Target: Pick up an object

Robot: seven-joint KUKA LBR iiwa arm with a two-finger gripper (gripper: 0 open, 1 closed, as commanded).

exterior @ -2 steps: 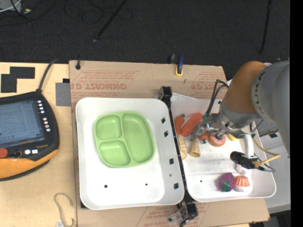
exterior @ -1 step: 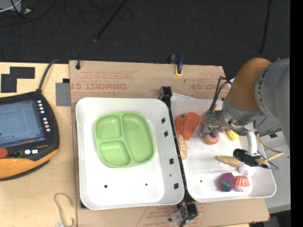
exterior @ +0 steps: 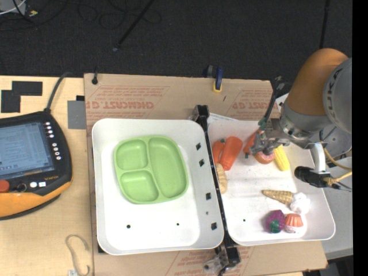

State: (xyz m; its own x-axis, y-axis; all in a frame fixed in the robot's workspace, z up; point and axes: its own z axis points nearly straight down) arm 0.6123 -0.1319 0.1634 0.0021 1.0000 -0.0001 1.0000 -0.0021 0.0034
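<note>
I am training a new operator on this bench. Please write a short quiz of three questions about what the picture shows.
1. True or false: the green divided plate lies in the right bin.
2. Which lies nearest the gripper? A) ice cream cone B) yellow corn C) carrot
3. Fill in: the handheld tablet rests to the ____ of the left bin.

Key: 1 false; 2 B; 3 left.

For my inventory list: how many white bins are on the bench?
2. The left bin holds a green divided plate. The right bin holds toy food, with the gripper over its far side.
</note>
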